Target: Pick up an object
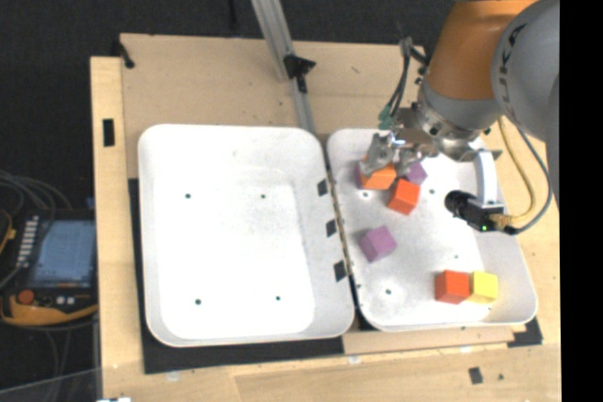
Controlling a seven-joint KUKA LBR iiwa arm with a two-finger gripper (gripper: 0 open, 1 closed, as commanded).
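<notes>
One fixed overhead camera, slanted down over both bins (pixel 236 231)

The gripper (pixel 384 155) hangs low in the right bin (pixel 509 245), just above an orange block (pixel 380 178), maybe touching it, near a purple cube (pixel 378 242).

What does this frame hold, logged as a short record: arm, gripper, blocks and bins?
arm: grey KUKA arm with orange band, reaching in from the right
gripper: two-finger gripper low over the right white bin, above an orange flat block
nearby: orange-red cube; small purple block
elsewhere in bin: purple cube; red cube touching yellow cube
other bin: left white bin
</notes>
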